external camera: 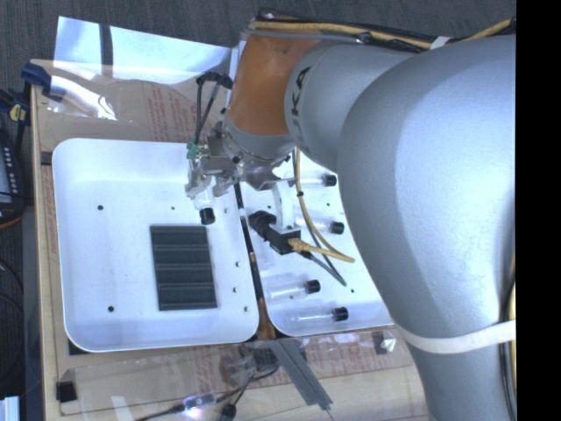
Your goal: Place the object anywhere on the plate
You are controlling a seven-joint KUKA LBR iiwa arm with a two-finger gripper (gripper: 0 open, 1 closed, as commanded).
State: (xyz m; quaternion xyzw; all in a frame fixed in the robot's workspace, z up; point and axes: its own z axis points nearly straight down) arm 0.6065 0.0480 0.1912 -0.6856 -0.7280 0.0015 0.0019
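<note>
Gripper is hanging over the upper right part of the left bin, right by the divider between the two bins. From my feed I honestly can't tell what the fingers are doing, it's too small and dark down there. I'm taking the plate to be the dark ribbed rectangle, flat in the left bin, a bit below the gripper. Right bin has several clear tubes with black caps lying around, mostly under the arm.

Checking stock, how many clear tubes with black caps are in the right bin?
4: tubes near the top, middle, lower, and front edge. The arm may hide more.
</note>
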